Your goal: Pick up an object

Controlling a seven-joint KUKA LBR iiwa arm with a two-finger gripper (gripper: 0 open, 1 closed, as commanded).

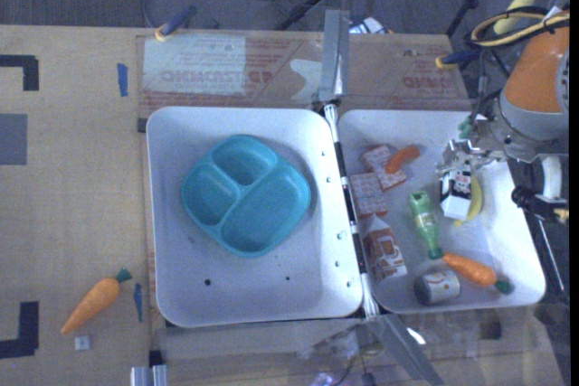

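- Banana (476, 200), yellow, lies in the right bin (525, 258) toward 3 o'clock, just beside a small black-and-white carton (455, 186). Best candidate judging by where the claw (463, 156) hangs: right over that pair, at about 2 o'clock of the bin.
- Claw state: cannot tell. The metal at the wrist end is a blur against the carton, and nothing is visibly held.
- Step in hand, as I read it: positioning above the target before descent. No lift yet.
- To do it well: commit to one object. Banana and carton are touching or nearly so, so a centred descent between them risks pinching both or neither.
- Align the closing axis across the banana's short width, not along its length.
- Banana sits near the bin's 3 o'clock wall. Keep the outer side of the claw off that wall on the way down.
- Other items in the right bin: green bottle (423, 220) near centre, carrot (477, 271) and grey can (437, 287) at 5–6 o'clock, another small carrot (402, 158) and flat snack packets (373, 194) at 10–11 o'clock. All stand apart from the target, so no clearance issue.
- Left bin (181, 285) holds a blue divided plate (245, 193); a third carrot (90, 304) lies on the desk (63, 221) at 7 o'clock. Irrelevant to this grab.
- Risk: banana is curved and smooth, so it may roll or slip out on closing. Lift straight and slow.
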